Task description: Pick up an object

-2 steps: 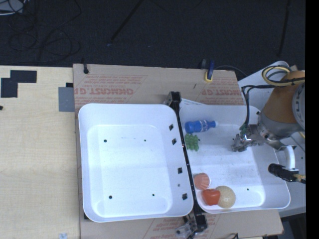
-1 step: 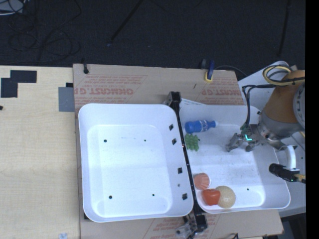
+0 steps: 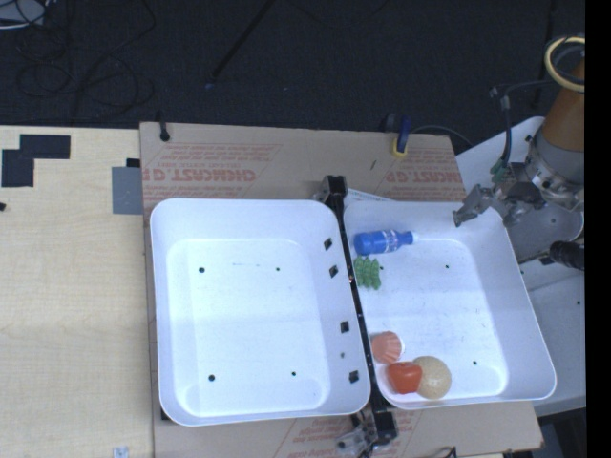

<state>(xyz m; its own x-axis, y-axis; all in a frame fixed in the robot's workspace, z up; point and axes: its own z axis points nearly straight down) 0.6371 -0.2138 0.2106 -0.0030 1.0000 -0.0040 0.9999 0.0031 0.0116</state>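
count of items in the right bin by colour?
Blue: 1, bottle
Green: 1, small leafy piece
Pink-orange: 1, round piece
Red: 1, round piece
Pale yellow: 1, ball
Total: 5, all along the left and near side of the right bin.

This looks like a robotics lab set up for testing. Two shallow white bins, the left bin (image 3: 250,308) and the right bin (image 3: 458,303), sit side by side on a printed cardboard sheet (image 3: 286,165) laid over a pale wooden counter (image 3: 67,303), all to the left of the claw (image 3: 492,198). Loose black cables (image 3: 57,8) trail across a dark carpeted floor (image 3: 286,46) beyond the counter, up and left of the claw. Black tape patches (image 3: 38,156) mark the counter's far left.
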